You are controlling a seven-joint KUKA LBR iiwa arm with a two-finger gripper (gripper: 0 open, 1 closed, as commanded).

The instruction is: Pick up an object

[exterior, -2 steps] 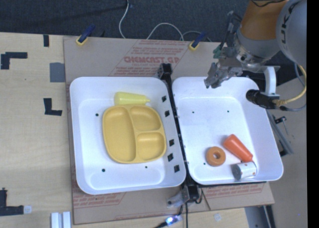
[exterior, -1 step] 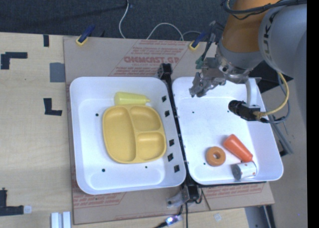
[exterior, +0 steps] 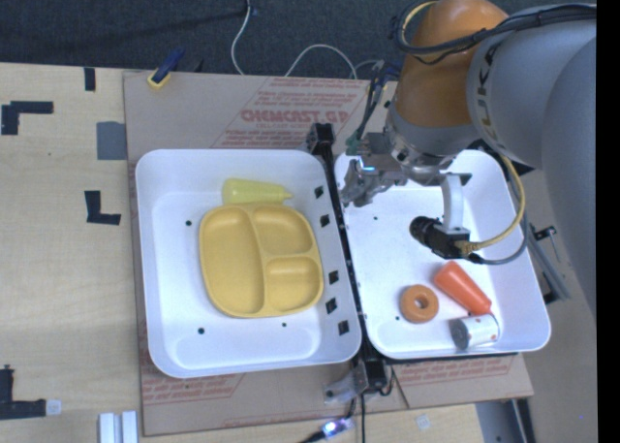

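On the left the pale surface (exterior: 58,267) lay bare but for a few dark marks, and a cardboard sheet (exterior: 281,116) ran under both bins. The left bin (exterior: 174,281) held a yellow divided plate (exterior: 260,262) near its middle, with open white floor along the left wall and the near wall. A small yellow piece (exterior: 254,191) lay just behind the plate, touching or nearly touching its far rim, and a strip of floor was left between the piece and the far wall. The plate's right edge sat close to the wall the two bins shared. Just right of that wall, the claw (exterior: 360,181) hung over the far left corner of the right bin (exterior: 387,247), with nothing seen in its grip; whether it stood apart or together could not be told. The floor below and in front of the claw was open. The things to pick lay toward the near right corner of that bin: an orange ring (exterior: 419,303) flat on the floor, an orange cone (exterior: 459,286) just beside it to the right and lying at a slant, and a grey and white piece (exterior: 475,332) close against the near wall. The grey arm (exterior: 542,82) covered the bin's far right corner.
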